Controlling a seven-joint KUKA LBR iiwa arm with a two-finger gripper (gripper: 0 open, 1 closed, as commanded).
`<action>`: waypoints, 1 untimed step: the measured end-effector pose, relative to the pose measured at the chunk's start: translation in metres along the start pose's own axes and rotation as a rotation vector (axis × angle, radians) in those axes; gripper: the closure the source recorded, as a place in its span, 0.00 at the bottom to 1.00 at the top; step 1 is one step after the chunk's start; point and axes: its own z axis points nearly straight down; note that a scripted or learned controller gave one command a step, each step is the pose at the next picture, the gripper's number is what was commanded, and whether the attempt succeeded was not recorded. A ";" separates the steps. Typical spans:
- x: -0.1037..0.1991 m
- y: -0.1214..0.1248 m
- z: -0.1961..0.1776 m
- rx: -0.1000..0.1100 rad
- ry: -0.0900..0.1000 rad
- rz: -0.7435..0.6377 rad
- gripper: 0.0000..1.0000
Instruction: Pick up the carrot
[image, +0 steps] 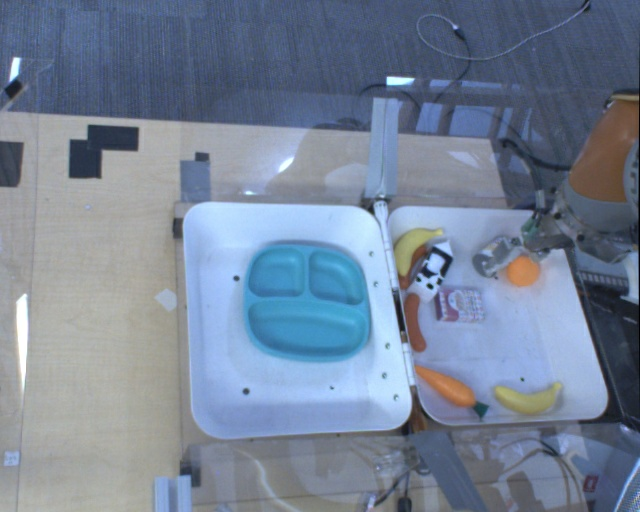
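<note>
The orange carrot (446, 386) with a green stub lies along the front edge of the right bin (560, 350), near its front left corner. My gripper (497, 256) hangs over the back of the same bin, far from the carrot and right beside a small orange ball (523, 271). Its metal tip is seen from above, and I cannot make out anything held in it.
In the right bin lie a banana (528, 398) just right of the carrot, a brown sausage (413, 320), a pink packet (459, 305), a black-and-white toy (432, 270) and a second banana (415, 247). The left bin (215, 400) holds a blue divided tray (307, 301).
</note>
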 end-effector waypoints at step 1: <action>-0.006 -0.012 0.048 -0.002 -0.001 -0.033 0.00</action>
